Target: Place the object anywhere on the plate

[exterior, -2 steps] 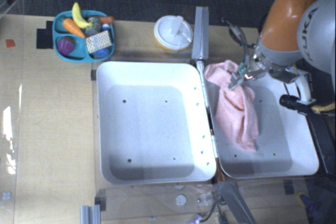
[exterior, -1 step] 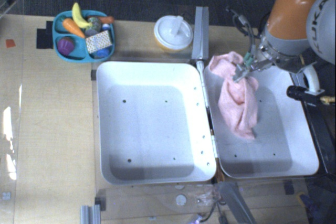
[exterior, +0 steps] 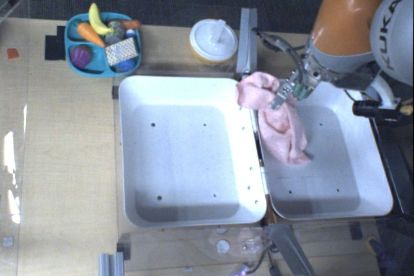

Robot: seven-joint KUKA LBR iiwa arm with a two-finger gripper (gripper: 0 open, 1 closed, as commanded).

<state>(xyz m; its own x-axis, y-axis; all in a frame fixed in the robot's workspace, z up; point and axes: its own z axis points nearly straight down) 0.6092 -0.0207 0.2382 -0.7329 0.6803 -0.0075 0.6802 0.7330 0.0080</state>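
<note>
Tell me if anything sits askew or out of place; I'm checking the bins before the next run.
The crumpled pink cloth looks off: it lies bunched in the right white bin, with one end draped over the divider toward the left white bin. The gripper is at its upper part. Nothing else stands out.

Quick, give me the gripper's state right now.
Gripper: down at the pink cloth in the right bin, at the cloth's upper part; whether it is open, closed or holding the cloth cannot be told from this view.
</note>
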